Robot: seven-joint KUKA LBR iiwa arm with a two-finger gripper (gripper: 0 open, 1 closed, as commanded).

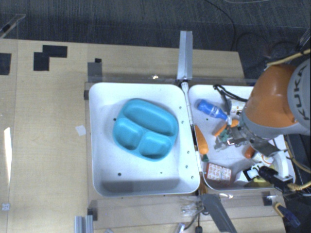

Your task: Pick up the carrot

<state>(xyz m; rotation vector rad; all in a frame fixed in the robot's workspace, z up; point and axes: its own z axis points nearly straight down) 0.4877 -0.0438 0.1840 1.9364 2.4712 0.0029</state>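
The carrot [200,141] lies in the right bin [209,183] along its left wall, orange, with its long axis running front to back. My gripper [225,138] hangs over the middle of that bin, a little to the right of the carrot and apart from it. The grey arm with its orange band covers the right part of the bin.
A blue bottle [211,109] lies at the back of the right bin. A small patterned box [218,172] sits at its front. Small orange pieces [221,129] lie close to the gripper. The left bin [104,178] holds a blue divided plate [146,129].
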